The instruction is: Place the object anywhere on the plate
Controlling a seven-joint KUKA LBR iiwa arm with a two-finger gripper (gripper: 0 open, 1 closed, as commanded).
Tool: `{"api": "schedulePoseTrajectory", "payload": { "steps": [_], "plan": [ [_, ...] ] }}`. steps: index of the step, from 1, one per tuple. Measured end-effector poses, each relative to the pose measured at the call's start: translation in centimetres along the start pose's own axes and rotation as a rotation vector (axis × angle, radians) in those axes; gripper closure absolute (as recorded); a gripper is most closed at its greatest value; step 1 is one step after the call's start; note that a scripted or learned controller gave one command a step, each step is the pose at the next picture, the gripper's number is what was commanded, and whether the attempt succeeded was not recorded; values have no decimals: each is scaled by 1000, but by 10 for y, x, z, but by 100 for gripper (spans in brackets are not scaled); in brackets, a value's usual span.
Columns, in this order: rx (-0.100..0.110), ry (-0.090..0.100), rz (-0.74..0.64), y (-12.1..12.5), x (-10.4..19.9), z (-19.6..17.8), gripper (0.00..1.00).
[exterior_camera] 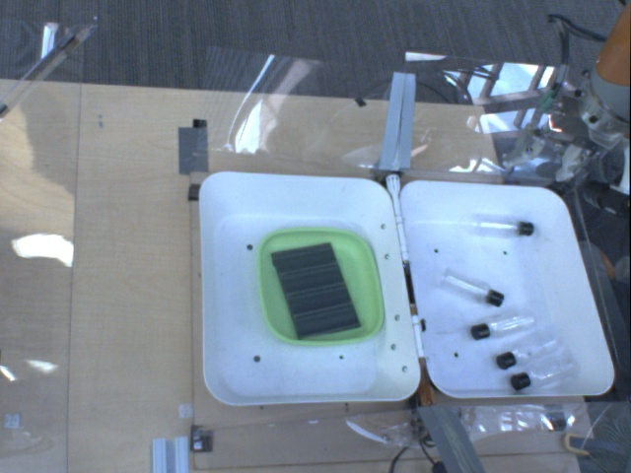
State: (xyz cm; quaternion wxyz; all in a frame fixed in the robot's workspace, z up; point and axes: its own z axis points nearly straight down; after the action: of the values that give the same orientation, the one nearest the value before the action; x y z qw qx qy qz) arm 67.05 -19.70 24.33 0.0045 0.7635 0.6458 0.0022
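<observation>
On the counter (118, 264) the left bin (227, 363) carries a green plate (369, 276), and a dark ribbed block (315, 291) already lies flat on it, slightly turned, well inside the rim. The right bin (582, 294) holds five clear vials with black caps: one near its upper edge (501, 228), one toward the middle (473, 290), and three clustered at the lower right (501, 325) (526, 352) (538, 373). The arm sits at the upper right corner of the frame, and its hand (557, 131) hangs above the far rim of the right bin among glare and clear sheeting, so I cannot tell how it is set. The risks, as I judge them: the vials are slim, round and see-through (hard to locate, quick to roll), so a pinch may slide off or nudge a neighbour in the cluster. A vial released on the plate could also roll against the block or off the shallow rim.
</observation>
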Motion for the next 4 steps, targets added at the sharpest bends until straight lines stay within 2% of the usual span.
{"api": "schedulePoseTrajectory", "payload": {
  "steps": [3, 4],
  "plan": [
    [2, 2, 111, -4, 0, -7, 0],
    [1, 1, 292, -2, 13, -8, 0]
  ]
}}
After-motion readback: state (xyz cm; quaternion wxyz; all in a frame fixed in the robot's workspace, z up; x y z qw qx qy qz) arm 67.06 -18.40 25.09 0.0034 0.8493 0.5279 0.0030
